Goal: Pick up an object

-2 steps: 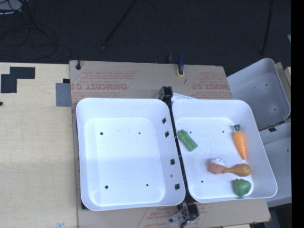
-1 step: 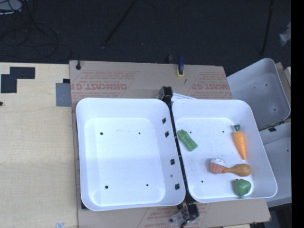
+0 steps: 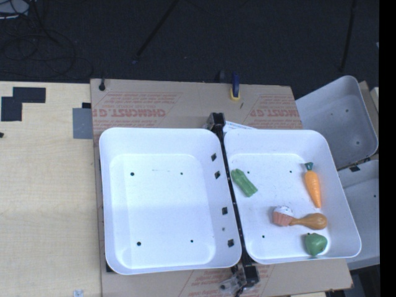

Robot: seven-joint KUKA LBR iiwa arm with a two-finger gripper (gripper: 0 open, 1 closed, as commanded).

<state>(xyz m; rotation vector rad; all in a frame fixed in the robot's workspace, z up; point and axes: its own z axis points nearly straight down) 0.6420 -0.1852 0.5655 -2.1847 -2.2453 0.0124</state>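
Observation:
The right bin (image 3: 272, 142) holds several toy foods. A green pickle-like piece (image 3: 243, 182) lies near its left wall. An orange carrot (image 3: 313, 187) with a green top lies by the right wall. A tan drumstick-shaped piece (image 3: 307, 221) sits lower, with a pink and white piece (image 3: 283, 215) touching its left end. A green pepper-like piece (image 3: 315, 244) rests in the bin's near right corner.
The left bin (image 3: 117, 166) sits beside the right one, joined by a black clamp strip (image 3: 224, 190). Both rest on a cardboard sheet (image 3: 154, 107) on a wooden bench. A grey metal plate (image 3: 340, 119) stands at the right.

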